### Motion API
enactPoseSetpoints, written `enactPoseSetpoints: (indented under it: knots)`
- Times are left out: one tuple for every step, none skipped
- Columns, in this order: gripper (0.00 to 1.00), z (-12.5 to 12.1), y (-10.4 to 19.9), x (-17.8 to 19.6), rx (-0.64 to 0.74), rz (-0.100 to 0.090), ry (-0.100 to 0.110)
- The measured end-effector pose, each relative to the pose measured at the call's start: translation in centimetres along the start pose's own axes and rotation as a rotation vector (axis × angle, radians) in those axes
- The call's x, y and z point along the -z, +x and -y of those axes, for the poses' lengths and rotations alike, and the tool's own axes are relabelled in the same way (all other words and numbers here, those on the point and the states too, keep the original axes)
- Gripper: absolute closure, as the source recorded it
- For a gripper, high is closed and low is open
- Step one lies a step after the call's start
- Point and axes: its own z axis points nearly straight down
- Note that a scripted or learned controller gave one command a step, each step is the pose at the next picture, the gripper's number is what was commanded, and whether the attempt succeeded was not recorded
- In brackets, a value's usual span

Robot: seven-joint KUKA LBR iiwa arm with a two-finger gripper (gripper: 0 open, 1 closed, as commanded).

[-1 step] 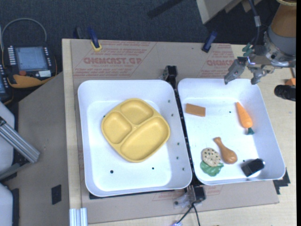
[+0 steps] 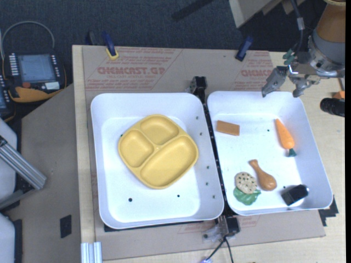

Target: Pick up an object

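My gripper (image 2: pixel 285 85) hangs open above the far edge of the right bin (image 2: pixel 312 147), its two fingers spread with nothing between them. In that bin lie an orange carrot (image 2: pixel 284 134) at the right, a tan rectangular block (image 2: pixel 227 128) at the far left, a brown drumstick (image 2: pixel 262 176), a cookie (image 2: pixel 245 182) resting on a green leaf (image 2: pixel 247 196), and a small black object (image 2: pixel 295 194) in the near right corner. The carrot is the nearest item to the gripper, a little nearer the camera than it.
The left bin (image 2: pixel 109 163) holds a yellow divided plate (image 2: pixel 158 149) with three compartments. Both bins rest on a cardboard sheet (image 2: pixel 164 70). A handheld pendant (image 2: pixel 34 73) lies off the bench at far left.
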Motion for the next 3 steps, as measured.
enactPoseSetpoints:
  knots:
    - [0.0,-0.7,-0.2,-5.7,0.0,0.0,0.002]
    - [0.0,-0.6,-0.8,-10.1,-0.001,-0.001,0.005]
    - [0.0,0.1,-1.0,-14.5,0.0,-0.001,0.004]
